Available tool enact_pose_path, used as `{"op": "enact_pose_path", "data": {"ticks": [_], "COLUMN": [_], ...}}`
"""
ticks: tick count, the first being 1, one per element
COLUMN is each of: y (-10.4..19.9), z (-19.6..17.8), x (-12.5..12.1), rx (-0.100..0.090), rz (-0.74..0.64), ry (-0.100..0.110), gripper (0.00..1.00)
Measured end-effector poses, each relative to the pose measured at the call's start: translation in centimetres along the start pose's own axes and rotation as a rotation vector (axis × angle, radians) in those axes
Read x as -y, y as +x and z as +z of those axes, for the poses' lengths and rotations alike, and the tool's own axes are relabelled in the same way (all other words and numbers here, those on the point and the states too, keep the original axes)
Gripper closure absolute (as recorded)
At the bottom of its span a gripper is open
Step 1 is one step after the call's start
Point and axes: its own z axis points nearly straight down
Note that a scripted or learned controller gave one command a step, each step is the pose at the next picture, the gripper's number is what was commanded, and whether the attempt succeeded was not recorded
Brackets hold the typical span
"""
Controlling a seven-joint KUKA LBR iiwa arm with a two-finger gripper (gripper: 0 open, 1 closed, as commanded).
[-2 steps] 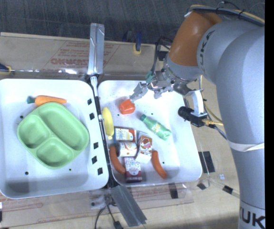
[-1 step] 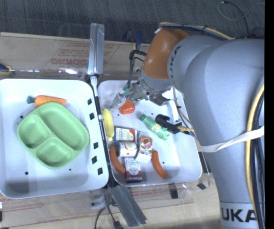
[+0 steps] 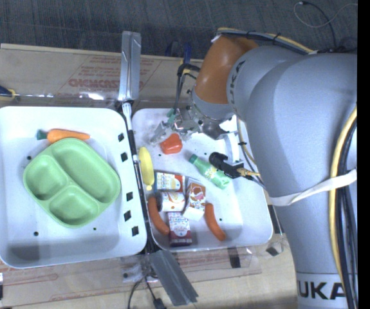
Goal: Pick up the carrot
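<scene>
Carrot (image 3: 67,134) touching green divided plate (image 3: 72,181)

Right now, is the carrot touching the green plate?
Touching, it seems: in the camera view the carrot lies along the green plate's top rim in the left bin, with no gap between them.

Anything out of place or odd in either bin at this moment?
The carrot lies in the left bin, beside the green divided plate, while the gripper is over the right bin near a red-orange toy. Nothing looks spilled or damaged.
</scene>
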Motion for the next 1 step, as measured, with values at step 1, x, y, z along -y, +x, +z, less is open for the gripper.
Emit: {"op": "enact_pose_path", "data": {"ticks": [1], "y": [0.01], "z": [0.01], "x": [0.0], "rx": [0.0], "rz": [0.0], "ry": [0.0], "gripper": [0.0]}}
